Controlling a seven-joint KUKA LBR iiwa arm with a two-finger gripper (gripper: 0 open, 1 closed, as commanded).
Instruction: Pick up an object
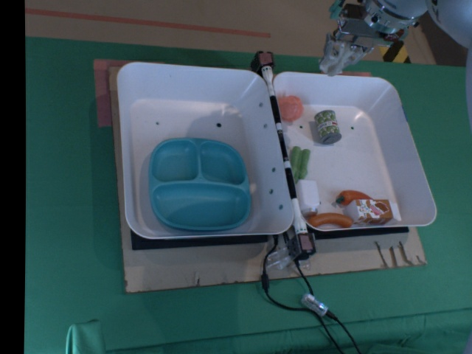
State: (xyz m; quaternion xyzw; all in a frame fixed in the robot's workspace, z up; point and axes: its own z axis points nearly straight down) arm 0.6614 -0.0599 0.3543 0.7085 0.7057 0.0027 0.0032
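green-labelled can [327, 127], lettering unreadable, carton [369, 212]

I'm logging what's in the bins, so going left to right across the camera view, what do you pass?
Blue divided plate → green beans → small can → juice carton. The gripper hangs above the right bin's far rim.

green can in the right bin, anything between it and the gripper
Nothing visible does. The gripper hangs above the right bin's far rim, and the green can lies apart from the pink ball.
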